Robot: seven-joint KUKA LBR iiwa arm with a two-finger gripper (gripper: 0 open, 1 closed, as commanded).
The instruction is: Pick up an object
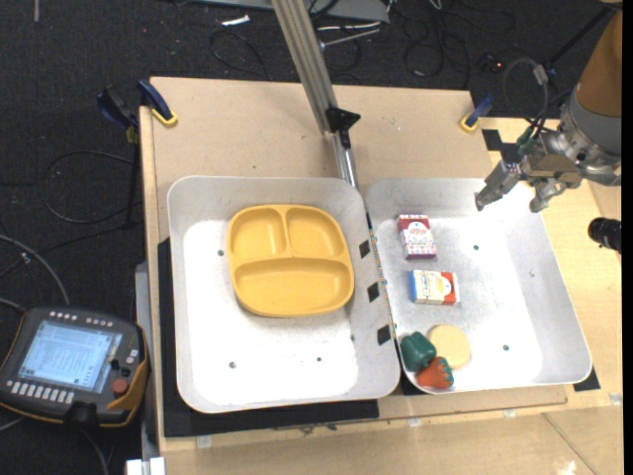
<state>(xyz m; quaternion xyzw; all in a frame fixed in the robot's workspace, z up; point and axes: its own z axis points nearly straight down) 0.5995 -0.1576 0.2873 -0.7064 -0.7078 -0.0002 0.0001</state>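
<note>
In the right bin lie a red and white carton, a blue and white box, a pale yellow disc, a green toy and a red toy. My gripper hangs over the bin's far right corner, well apart from all of them. Its two fingers are spread, with nothing between them.
The left bin holds a yellow divided plate. A metal pole rises behind the bins. A teach pendant lies at the bench's left. Blue and yellow clamps sit at the far corners.
</note>
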